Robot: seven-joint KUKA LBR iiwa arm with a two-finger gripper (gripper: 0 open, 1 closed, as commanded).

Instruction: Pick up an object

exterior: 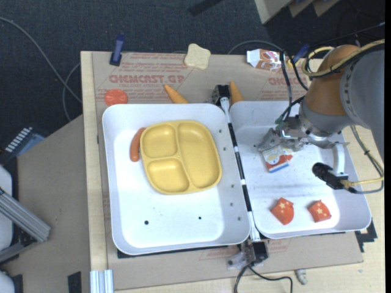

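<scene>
Reaching in from the right, the arm (342, 84) bends down; its jaws (276, 140), spread unclear, hover over a carton (277, 160).

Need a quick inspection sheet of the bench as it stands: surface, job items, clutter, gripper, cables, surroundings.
Surface: board-topped bench bearing left bin and right bin, side by side.
Job's things: small carton and two red pieces in right bin; yellow divided plate and sausage in left bin.
Clutter: bread piece, blue item, red item, carrot, second carton, all on the board behind the bins.
Gripper: gripper low over the small carton; hold cannot be confirmed.
Cables: bundle along the arm; loose cable on floor.
Surroundings: dark carpet.
</scene>
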